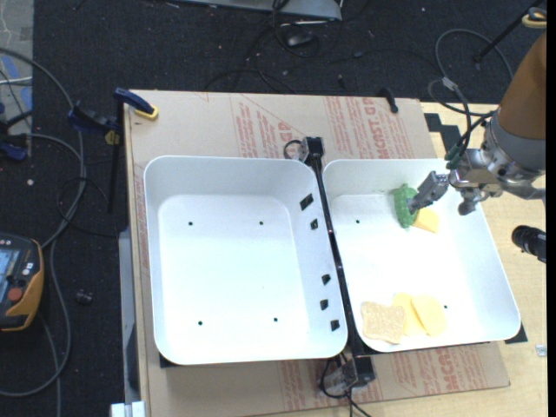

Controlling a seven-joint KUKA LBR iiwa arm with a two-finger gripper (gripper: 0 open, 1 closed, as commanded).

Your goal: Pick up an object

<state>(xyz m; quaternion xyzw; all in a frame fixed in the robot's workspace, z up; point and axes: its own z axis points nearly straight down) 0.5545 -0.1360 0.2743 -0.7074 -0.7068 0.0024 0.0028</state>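
We see the end effector (434,189) reaching in over the far part of the right bin (486,259), one finger lying against a green object (403,205) that sits just beside a small yellow piece (427,222); we cannot tell whether it is spread or closed, or whether it grips anything. Near the bin's front edge lie a tan, bread-like slab (383,321) and a yellow piece (427,314), touching each other. The left bin (165,233) sits alongside on the desk (252,124).

Two bins sit side by side; the right bin (486,259) holds items at back and front.
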